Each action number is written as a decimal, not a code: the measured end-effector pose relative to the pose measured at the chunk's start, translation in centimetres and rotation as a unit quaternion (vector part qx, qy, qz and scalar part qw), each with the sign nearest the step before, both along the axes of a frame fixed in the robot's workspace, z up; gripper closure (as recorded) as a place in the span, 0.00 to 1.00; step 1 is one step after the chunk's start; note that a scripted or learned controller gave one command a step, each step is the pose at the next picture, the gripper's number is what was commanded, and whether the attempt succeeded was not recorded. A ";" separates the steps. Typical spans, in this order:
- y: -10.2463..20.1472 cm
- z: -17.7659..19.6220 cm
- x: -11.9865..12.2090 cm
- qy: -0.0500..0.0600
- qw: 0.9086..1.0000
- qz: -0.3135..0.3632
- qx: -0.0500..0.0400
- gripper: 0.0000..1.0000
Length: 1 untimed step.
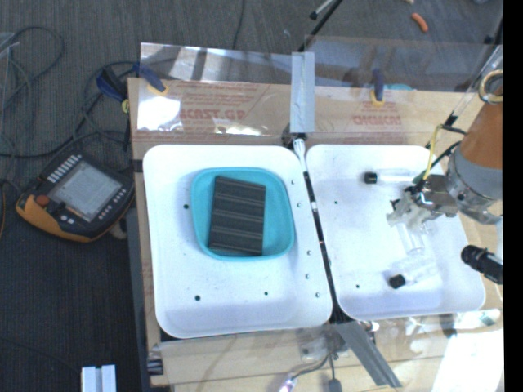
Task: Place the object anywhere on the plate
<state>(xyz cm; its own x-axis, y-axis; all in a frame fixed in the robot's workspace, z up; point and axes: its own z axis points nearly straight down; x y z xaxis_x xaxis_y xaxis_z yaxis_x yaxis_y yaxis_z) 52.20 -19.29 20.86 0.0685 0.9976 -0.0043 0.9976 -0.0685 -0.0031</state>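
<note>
Left bin point(237, 309): blue plate point(282, 227) sits at centre, dark ribbed block point(238, 215) lying flat on it (slightly tilted, wholly within the rim). Right bin point(359, 243): two small black pieces, one near the top point(370, 178), one lower point(396, 282). Tool point(413, 219) hangs over the right bin, well apart from the plate; cannot tell its state.

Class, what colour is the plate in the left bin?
Turquoise blue plate, seen best in the camera view.
</note>
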 end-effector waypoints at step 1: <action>0.0 0.0 0.0 0.000 1.000 0.000 0.000 0.00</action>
